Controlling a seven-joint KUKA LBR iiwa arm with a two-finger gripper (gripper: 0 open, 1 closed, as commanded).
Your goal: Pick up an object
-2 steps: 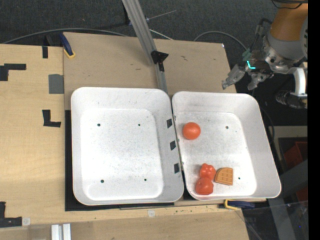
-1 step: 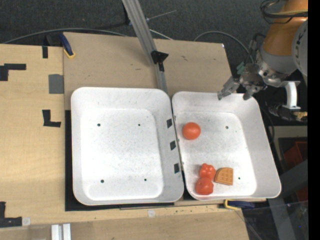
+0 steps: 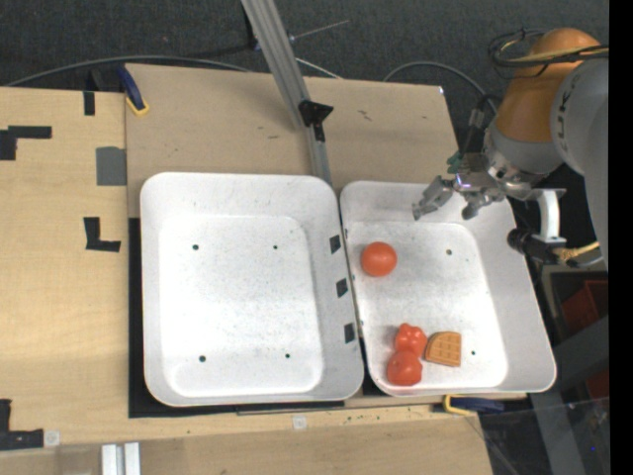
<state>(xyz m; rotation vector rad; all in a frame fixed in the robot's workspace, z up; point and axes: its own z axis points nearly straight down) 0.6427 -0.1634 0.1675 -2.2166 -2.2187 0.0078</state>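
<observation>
Red pepper [image 3: 406, 354] lies well apart from open, empty pincer [image 3: 455, 201]

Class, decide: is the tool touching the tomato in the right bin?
Apart. The camera view shows bare white bin floor between the tool at the far edge and the tomato.

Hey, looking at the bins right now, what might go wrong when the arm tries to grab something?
1. The round orange ball lies alone on the flat floor of the right bin; it may roll away when touched.
2. The red pepper and waffle piece touch near the bin's front wall, so the gripper, now open above the back rim, may nudge both or catch the wall.
</observation>
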